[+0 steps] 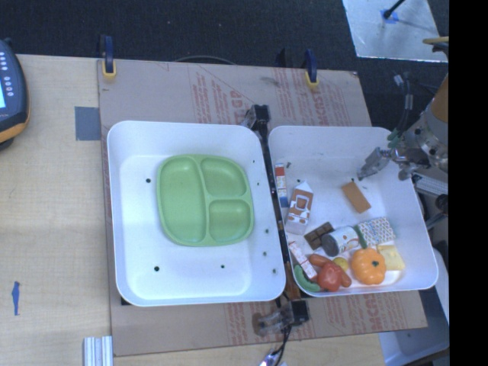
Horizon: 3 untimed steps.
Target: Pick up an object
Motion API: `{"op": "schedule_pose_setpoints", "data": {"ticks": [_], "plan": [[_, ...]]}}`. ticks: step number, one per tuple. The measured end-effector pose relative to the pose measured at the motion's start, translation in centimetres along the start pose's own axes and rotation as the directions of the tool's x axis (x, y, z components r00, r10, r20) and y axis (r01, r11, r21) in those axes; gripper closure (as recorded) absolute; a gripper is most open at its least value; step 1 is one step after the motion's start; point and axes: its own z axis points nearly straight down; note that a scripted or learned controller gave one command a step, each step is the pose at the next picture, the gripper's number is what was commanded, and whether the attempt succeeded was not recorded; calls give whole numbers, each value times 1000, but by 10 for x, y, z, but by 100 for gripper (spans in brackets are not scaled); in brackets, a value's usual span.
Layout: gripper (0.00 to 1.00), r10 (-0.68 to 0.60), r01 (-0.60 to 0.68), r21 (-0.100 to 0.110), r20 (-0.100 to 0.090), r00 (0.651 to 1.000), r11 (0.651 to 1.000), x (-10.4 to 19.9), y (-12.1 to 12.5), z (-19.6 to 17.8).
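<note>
My gripper (pixel 372 164) hangs over the upper right part of the right bin (pixel 335 139), reaching in from the right edge. A small brown block (pixel 355 197) lies just below and left of it, apart from it. Further down in that bin lies a cluster: a white and brown carton (pixel 300 203), a thin tube (pixel 281 185), a dark chocolate bar (pixel 318 235), a small can (pixel 340 241), a patterned box (pixel 376 231), an orange pumpkin (pixel 368 266), a yellow wedge (pixel 393 258) and a red tomato (pixel 330 276).
The left bin (pixel 133 204) holds a green divided plate (pixel 204 200). Both bins rest on a cardboard sheet (pixel 221 90) held by two clamps at the back. A yellow and black device (pixel 11 90) sits at the far left of the bench.
</note>
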Motion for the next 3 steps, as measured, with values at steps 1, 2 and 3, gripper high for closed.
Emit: {"op": "schedule_pose_setpoints", "data": {"ticks": [1,2,3], "plan": [[0,-5,5,19,-7,1000,1000,5,-16,100],[100,-6,6,10,-3,1000,1000,2,-13,83],[100,-15,15,-5,-9,1000,1000,122,54,-12]]}}
